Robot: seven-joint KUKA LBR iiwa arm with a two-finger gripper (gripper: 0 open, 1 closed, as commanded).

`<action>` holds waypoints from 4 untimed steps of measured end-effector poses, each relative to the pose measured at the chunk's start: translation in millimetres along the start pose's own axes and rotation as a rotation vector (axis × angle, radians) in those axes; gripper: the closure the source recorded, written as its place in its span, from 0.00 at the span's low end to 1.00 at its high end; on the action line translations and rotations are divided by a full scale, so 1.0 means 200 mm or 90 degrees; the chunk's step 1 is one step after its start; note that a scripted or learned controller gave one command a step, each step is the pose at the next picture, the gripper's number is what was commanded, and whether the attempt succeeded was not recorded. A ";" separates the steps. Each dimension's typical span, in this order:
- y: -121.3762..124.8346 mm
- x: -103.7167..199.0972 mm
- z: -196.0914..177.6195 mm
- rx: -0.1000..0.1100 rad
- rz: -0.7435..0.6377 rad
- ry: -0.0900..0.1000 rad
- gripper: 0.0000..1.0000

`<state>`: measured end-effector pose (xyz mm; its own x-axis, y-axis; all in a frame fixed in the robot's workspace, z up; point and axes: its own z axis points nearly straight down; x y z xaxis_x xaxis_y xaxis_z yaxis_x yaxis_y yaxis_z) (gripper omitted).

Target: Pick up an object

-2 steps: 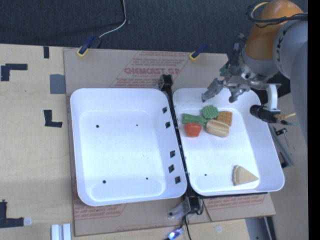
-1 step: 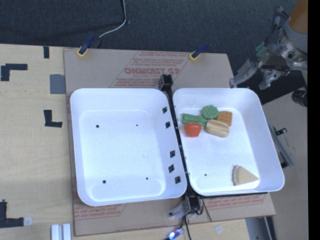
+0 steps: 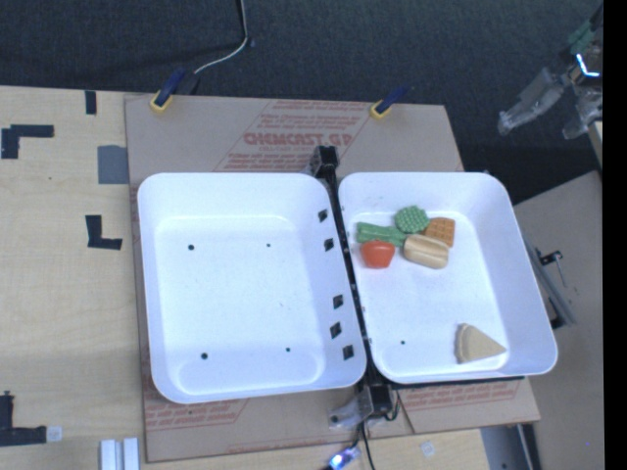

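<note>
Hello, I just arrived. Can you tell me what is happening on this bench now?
A robot arm is meant to pick up an object, but nothing is picked yet. Its gripper is at the upper right, off the bins. The right bin holds a clustered red tomato, green vegetable, bread roll and waffle, plus a separate tan wedge.

Two bins stood side by side on a cardboard sheet [image 3: 294,140], which lay on the bench [image 3: 59,262]. In the right bin [image 3: 509,292] a group of toy foods sat near the far left part: a leafy piece [image 3: 411,218] at the back, a waffle-like piece [image 3: 441,230] just right of it, a bread roll [image 3: 425,251] in front, and a tomato [image 3: 378,254] left of the roll. A wedge [image 3: 477,344] lay well apart, near the front right corner. The gripper [image 3: 549,101], possibly blurred, hung beyond the bins at the far right. The left bin [image 3: 162,262] touched the right one.
</note>
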<state>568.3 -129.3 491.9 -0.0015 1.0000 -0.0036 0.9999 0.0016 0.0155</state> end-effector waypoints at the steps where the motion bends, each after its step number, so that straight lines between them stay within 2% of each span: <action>1: -0.33 -0.08 -0.24 0.006 0.002 0.001 0.00; 2: -0.31 -0.07 -0.27 0.009 0.000 0.001 1.00; 3: -0.05 -0.32 0.44 0.018 0.003 0.003 1.00; 4: -0.33 -0.48 0.47 0.012 0.003 0.002 1.00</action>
<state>503.6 -225.9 397.0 0.0039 1.0000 -0.0008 1.0000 -0.0039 -0.0030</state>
